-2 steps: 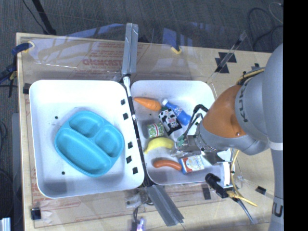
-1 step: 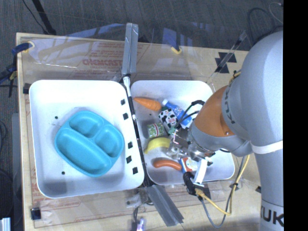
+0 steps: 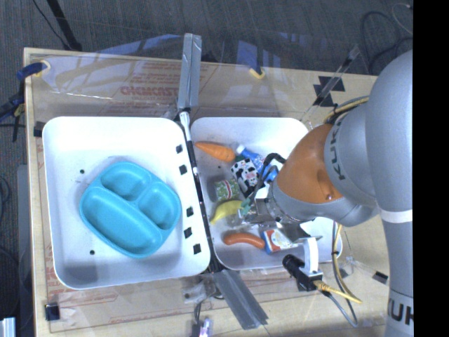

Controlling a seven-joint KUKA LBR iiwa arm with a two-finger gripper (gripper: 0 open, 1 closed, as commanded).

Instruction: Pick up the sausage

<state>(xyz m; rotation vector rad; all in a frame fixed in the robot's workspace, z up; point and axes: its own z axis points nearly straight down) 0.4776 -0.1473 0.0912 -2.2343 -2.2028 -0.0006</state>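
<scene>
I have the arm [image 3: 330,167] low over the right bin [image 3: 210,135], and from this high slanted view I cannot tell how the gripper [image 3: 261,215] stands, since the wrist covers most of it. The sausage [image 3: 243,239] lies flat near the front wall of that bin, just in front of the gripper and apart from it as far as I can see.

To do this well, I judge I should come straight down across the sausage's short width. It looks smooth and round, so an off-centre pinch could squirt it sideways. A red and white packet [image 3: 278,241] lies touching or just beside the sausage's right end, and a banana [image 3: 224,210] sits just behind the sausage, so there is little spare room.

Behind the banana are a small green can [image 3: 225,189], a black and white toy [image 3: 244,171] and a carrot [image 3: 215,151]. The left bin [image 3: 63,135] holds a blue divided plate [image 3: 130,207]. Both bins rest on a wooden bench [image 3: 105,83].
</scene>
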